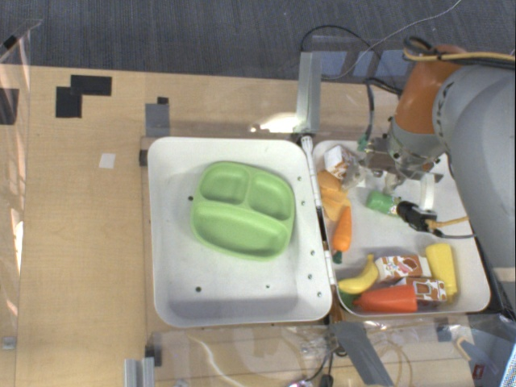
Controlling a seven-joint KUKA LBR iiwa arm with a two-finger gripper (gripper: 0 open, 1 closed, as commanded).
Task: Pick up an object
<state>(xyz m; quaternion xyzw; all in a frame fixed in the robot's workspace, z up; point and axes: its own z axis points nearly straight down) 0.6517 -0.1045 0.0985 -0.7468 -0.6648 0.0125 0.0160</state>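
My gripper (377, 168) hangs low over the far part of the right bin (468, 293), under the orange band (419, 95) of the arm. Just in front of it lies a small green object (380, 202), close to the gripper but seemingly apart from it. To its left are a packaged snack (335, 162) and a tan bread piece (331, 192). An orange carrot (343, 228) lies along the bin's left wall. Near the front sit a banana (360, 278), a red-orange pepper (387, 298), two small cartons (403, 266) and a yellow piece (442, 266).
The left bin (173, 297) holds a green divided plate (242, 210). A metal post (310, 87) stands behind the divide between the bins. Black cables (423, 216) trail from the wrist over the right bin. Bare wooden bench (72, 240) stretches to the left.
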